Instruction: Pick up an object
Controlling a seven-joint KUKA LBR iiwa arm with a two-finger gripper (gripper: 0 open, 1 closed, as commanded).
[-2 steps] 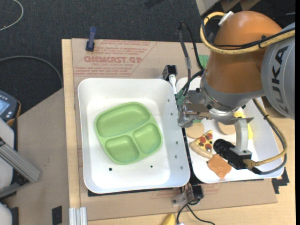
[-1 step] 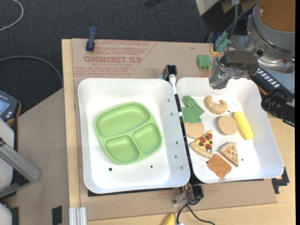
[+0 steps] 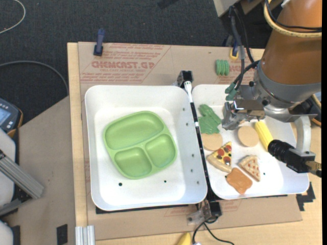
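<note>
You will find the candidates for pickup all in the right bin (image 3: 276,186), none of them lifted. A green leaf-shaped toy (image 3: 209,119) lies against the bin's left edge, toward the far side. A tan disc (image 3: 212,141) lies just nearer than it. A second tan disc (image 3: 248,136) sits mid-bin, with a yellow corn piece (image 3: 263,132) touching or almost touching its right side. Toward the near edge lie a pizza slice with toppings (image 3: 223,157), a paler pizza slice (image 3: 251,167) and an orange-brown piece (image 3: 239,180). The gripper (image 3: 232,120) stands low over the bin floor between the leaf toy and the second disc, close to both. Nothing can be seen held in it, and you cannot tell from this view whether it is spread or pressed together. The arm (image 3: 286,88) enters over the right bin's far right corner and points steeply downward, and its orange band (image 3: 299,34) is uppermost. The left bin (image 3: 102,101) carries a green three-compartment plate (image 3: 139,144), lying flat near its centre. Both bins rest on a brown board (image 3: 153,60) printed in red with "CHEMCAST G.P"; the smaller lines beneath are too fine to read. A blue clamp (image 3: 98,42) grips the board's far left corner. A small green ridged item (image 3: 222,67) lies on the board just beyond the right bin's far edge. A black clip (image 3: 185,78) sits where the two bins meet at their far edge.
</note>
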